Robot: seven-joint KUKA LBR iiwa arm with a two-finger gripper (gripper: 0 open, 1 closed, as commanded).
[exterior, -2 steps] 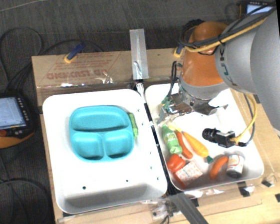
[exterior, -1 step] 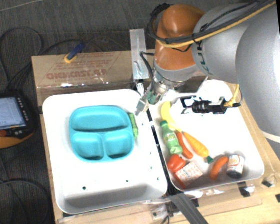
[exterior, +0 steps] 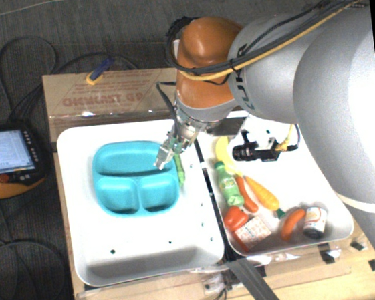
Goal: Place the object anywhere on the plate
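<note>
My end effector (exterior: 168,153) hangs over the right edge of the turquoise three-compartment plastic plate (exterior: 135,177), which lies in the left shallow white bin (exterior: 99,257). A slim green stick-like object (exterior: 179,170), perhaps a toy bean or pepper, hangs down from the tip and runs toward the near side. Its upper end sits right at my fingers, but at this slant I cannot tell whether they are clamped on it or merely beside it, nor how far apart they stand. Its lower part lies just past the plate's right rim, above the white bin floor, not above a compartment.

I judge the step in hand to be the carry-and-place: the object is out of the right bin (exterior: 337,223) and nearly at the plate, but not yet on it. The next move calls for a short shift to the left, so the whole object is over the plate, then a gentle descent and release. Being long and thin, it could tip over the rim and roll onto the bin floor, so aiming for a compartment would be safer than the edge.

To the right, the other bin holds a heap of toy foods: an orange carrot (exterior: 262,195), a green bottle (exterior: 227,183) and a red piece (exterior: 234,217). Both bins rest on the bench (exterior: 157,297).
</note>
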